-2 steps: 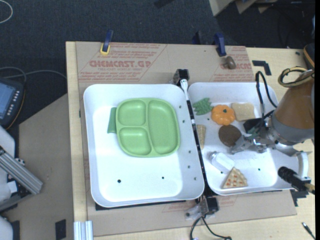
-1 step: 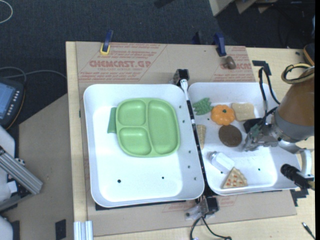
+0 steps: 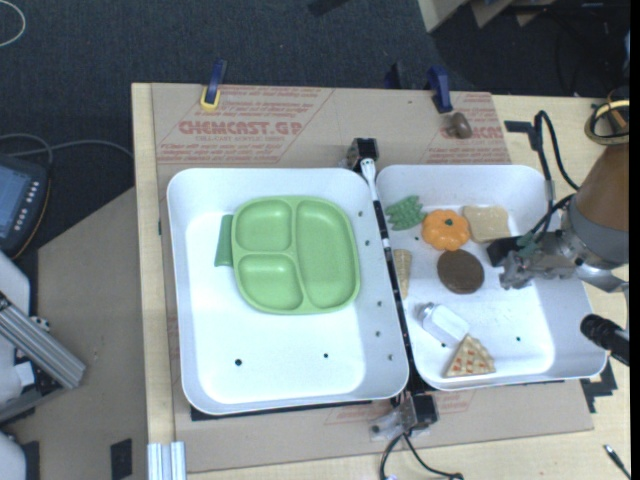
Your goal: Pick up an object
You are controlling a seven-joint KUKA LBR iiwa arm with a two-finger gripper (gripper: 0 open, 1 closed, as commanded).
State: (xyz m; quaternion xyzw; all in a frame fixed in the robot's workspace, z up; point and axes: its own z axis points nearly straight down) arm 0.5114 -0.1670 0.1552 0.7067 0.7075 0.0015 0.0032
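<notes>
Task progress: judged not yet done; no object is lifted, and all items lie on the bin floors.
Remaining work: judged to be the descent onto one item, the closing of the jaws, and the lift.
Gripper [image 3: 512, 265]: low over the right side of the right bin [image 3: 520, 180], just beside the brown disc [image 3: 461, 271] and the tan block [image 3: 486, 222].
Jaw state: cannot tell; the view is too dark and small at the tips.
Held object: nothing is seen between the jaws.
Candidate objects, location: all loose items lie in the right bin.
Count, bins: two, side by side.
Count, left bin [image 3: 200, 198]: one green divided plate [image 3: 296, 253] with three compartments, lying on a green flat piece [image 3: 223, 240] that juts out at its left.
Count, right bin: one small pumpkin [image 3: 445, 229], one brown disc, one tan block, one green leafy piece [image 3: 405, 211], one pizza slice [image 3: 468, 358], one white tube [image 3: 442, 321], one pale wedge [image 3: 401, 270] at the left wall.
Total, right bin: seven.
Nearest item to gripper: the brown disc.
</notes>
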